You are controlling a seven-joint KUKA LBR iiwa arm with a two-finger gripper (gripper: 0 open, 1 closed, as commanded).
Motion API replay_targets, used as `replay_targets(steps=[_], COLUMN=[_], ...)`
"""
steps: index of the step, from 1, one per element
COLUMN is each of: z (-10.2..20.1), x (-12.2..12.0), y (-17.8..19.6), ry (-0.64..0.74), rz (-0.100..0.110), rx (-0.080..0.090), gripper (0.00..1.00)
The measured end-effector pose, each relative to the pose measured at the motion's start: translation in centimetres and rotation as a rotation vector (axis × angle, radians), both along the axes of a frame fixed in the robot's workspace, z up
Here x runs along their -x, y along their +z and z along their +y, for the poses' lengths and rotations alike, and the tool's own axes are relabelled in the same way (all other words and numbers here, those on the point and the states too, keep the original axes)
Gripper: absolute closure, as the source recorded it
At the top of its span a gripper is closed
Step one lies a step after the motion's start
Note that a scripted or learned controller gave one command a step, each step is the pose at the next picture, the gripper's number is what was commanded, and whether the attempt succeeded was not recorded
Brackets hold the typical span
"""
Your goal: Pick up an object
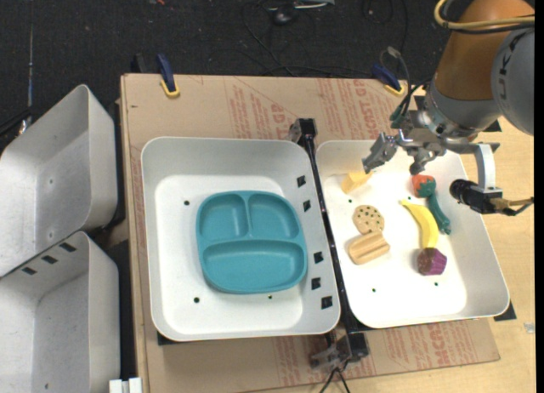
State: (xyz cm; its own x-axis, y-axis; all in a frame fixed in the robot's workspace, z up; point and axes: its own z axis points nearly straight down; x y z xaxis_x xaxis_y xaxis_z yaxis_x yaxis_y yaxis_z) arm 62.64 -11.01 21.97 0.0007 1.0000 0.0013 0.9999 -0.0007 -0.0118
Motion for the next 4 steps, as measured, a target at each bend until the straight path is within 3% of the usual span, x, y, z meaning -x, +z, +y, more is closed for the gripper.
replay_targets(steps=[1,3,4], z=[0.0,0.1,0.1], x=[-0.3,1.0,1.0], y=[0.7,-9.6,-13.0], ry=[0.002,-0.001,0.000], rz=[-0.012,-0.005,-0.009], rx=[0.001,0.001,0.001], gripper=[0.00,0.00,0.00])
